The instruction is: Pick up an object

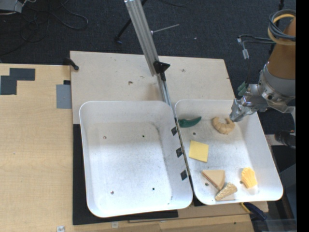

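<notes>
Hanging just beside the tan lump (223, 125) in the right bin (268, 161), the gripper (238, 112) lifts nothing yet; open or shut, I cannot tell.

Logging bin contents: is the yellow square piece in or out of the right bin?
In: the yellow square lies flat on the right bin's floor.

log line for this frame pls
phase: reaching | gripper: low over right bin, beside tan lump | grasp: none seen | also in bin: yellow square, green piece
</notes>
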Controlling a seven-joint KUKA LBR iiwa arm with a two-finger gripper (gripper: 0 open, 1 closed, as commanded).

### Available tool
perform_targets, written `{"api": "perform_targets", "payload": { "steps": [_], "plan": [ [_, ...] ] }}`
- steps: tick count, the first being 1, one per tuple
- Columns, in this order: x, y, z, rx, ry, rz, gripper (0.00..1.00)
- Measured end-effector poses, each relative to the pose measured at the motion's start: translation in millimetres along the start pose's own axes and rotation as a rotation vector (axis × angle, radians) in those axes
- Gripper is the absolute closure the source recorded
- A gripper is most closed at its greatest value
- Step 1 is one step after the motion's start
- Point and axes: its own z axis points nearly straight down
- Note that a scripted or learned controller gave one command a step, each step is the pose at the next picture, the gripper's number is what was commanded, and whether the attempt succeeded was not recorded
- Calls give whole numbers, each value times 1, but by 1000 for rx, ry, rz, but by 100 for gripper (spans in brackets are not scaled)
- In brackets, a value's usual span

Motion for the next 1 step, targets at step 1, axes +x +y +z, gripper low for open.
{"api": "perform_targets", "payload": {
  "steps": [1],
  "plan": [
    [51, -24, 15, 6, 3, -2, 100]
  ]
}}
